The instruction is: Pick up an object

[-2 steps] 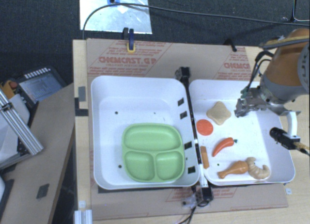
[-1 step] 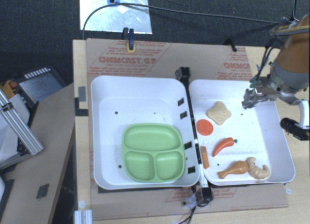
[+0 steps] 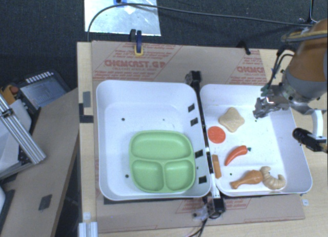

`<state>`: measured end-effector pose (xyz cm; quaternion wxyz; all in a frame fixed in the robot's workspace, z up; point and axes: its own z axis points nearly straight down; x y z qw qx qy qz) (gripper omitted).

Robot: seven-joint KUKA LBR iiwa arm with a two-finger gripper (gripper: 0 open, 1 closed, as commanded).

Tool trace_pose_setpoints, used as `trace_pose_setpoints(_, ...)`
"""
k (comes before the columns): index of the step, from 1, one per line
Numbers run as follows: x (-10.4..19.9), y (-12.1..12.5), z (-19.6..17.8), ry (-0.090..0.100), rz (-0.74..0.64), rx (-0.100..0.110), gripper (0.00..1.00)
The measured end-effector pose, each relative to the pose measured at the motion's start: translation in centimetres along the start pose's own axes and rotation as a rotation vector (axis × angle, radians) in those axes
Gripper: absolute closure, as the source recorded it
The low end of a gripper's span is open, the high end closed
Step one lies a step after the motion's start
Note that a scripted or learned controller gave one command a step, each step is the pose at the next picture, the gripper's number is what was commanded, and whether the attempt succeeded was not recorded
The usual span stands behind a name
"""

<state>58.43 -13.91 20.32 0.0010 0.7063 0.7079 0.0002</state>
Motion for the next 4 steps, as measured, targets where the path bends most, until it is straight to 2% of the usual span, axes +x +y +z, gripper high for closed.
trace_pose_setpoints(1,5.9,1.6,-1.1,0.002,-0.007,-0.001,1.0)
trace_pose_setpoints(2,11.5,3.4,-0.5,0.003,-0.008,-0.001,1.0)
trace_pose_setpoints(4,21.3,7.2,-2.1,0.003,-0.007,-0.003,1.0)
